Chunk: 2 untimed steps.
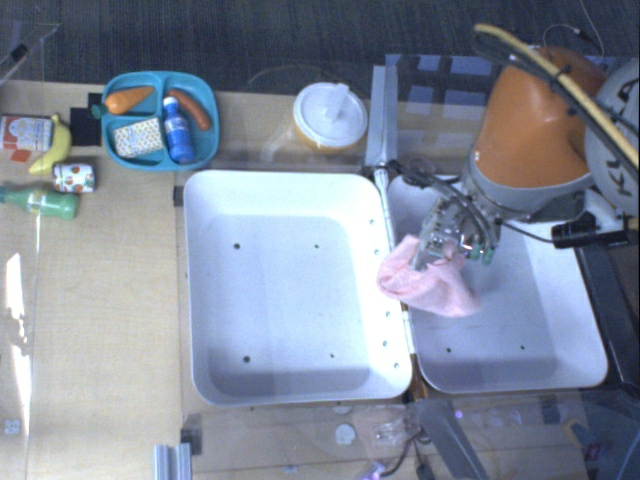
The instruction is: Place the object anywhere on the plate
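A crumpled pink cloth [432, 283] hangs at the left side of the right bin [540, 358], and its left edge overlaps the rim between the two bins. My gripper [440, 251] sits right on top of the cloth, its fingers shut on the cloth's upper fold. The arm's orange band [530, 118] rises behind it at the upper right. The blue divided plate [205, 98] lies far off at the back left of the bench. It carries toy food and a small blue bottle [178, 133].
The left bin [200, 268] lies between the cloth and the plate. A white lidded container [330, 116] stands behind it. A banana [55, 143], a small can [73, 177], a green bottle [40, 203] and a carton [22, 133] lie at the far left.
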Each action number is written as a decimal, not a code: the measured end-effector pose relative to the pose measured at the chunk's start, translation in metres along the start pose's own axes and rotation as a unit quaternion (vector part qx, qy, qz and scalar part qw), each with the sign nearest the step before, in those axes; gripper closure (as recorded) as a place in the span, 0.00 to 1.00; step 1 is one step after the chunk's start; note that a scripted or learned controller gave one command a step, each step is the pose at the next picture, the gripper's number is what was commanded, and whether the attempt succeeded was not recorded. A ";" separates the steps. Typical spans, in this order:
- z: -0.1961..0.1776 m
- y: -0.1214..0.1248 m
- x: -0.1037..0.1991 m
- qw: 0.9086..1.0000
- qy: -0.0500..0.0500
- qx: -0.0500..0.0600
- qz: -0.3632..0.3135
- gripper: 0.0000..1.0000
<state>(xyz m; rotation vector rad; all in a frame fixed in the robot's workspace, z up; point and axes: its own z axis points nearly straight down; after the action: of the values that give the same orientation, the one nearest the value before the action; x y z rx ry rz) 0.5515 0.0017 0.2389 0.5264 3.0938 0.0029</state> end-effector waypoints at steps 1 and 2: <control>0.013 0.038 0.030 0.986 -0.001 0.000 -0.166 1.00; 0.015 0.067 0.064 0.986 0.000 0.000 -0.169 1.00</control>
<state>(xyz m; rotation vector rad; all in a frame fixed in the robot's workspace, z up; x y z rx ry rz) 0.5129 0.0863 0.2240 -0.0030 3.1380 0.0033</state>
